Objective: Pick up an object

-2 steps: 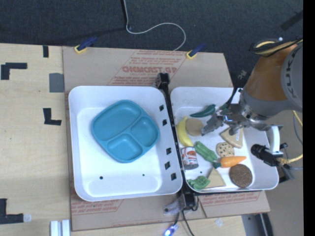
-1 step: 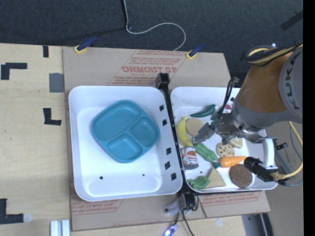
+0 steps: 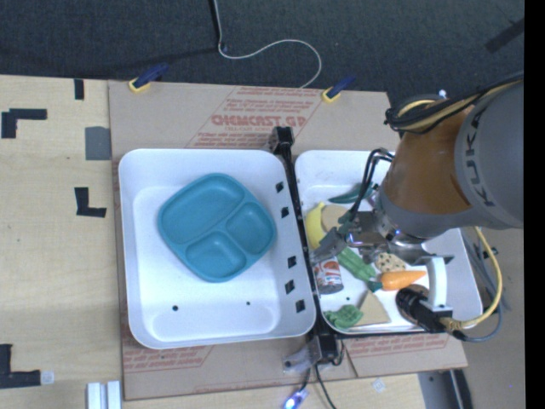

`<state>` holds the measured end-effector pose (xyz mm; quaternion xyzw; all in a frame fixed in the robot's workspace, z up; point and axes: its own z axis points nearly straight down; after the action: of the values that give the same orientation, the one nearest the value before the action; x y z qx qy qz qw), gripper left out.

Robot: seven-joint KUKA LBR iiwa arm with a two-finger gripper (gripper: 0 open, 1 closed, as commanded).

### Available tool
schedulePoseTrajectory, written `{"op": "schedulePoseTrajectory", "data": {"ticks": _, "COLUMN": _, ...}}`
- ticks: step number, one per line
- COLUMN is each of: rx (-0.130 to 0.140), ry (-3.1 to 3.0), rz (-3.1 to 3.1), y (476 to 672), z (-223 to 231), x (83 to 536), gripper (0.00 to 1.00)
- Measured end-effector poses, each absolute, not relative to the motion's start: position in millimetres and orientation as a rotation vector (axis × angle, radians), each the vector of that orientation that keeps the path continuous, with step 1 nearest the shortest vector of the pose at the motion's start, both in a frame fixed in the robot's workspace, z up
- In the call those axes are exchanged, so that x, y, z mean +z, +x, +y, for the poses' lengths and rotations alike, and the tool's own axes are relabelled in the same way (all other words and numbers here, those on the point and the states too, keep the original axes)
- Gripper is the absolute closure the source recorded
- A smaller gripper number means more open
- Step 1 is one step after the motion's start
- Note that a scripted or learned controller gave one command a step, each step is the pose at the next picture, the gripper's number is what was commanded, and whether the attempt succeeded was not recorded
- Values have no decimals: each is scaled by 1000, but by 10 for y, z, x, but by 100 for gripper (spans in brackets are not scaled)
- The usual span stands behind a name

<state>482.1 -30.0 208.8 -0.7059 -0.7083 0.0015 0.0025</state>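
Note:
My gripper (image 3: 364, 244) hangs low in the right bin (image 3: 341, 167), over a heap of small toy foods. Under and around it lie a yellow banana-like piece (image 3: 316, 222), a green piece (image 3: 356, 267), an orange carrot (image 3: 403, 279), a small can with a red label (image 3: 329, 274) and a green leafy piece (image 3: 345, 316). The arm's grey and orange wrist (image 3: 430, 177) covers the right part of that bin. Nothing can be made out between the fingers.
The left bin (image 3: 145, 228) holds a blue divided plate (image 3: 217, 226), lying flat near its middle. A black divider (image 3: 294, 220) runs between the two bins. Both bins rest on a cardboard sheet (image 3: 247, 113).

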Motion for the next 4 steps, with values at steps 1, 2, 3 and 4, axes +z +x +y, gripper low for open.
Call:
{"op": "schedulePoseTrajectory", "data": {"ticks": 1, "rx": 5, "ry": -2214, "rz": -2222, "y": 4826, "z": 51, "x": 1984, "gripper": 0}}
{"op": "schedulePoseTrajectory", "data": {"ticks": 2, "rx": 6, "ry": -2216, "rz": -2220, "y": 4825, "z": 37, "x": 2085, "gripper": 100}}
{"op": "schedulePoseTrajectory", "data": {"ticks": 3, "rx": -22, "ry": -2215, "rz": -2238, "y": 4852, "z": 617, "x": 3550, "gripper": 100}}
{"op": "schedulePoseTrajectory", "data": {"ticks": 4, "rx": 6, "ry": -2226, "rz": -2216, "y": 4833, "z": 87, "x": 3301, "gripper": 100}}
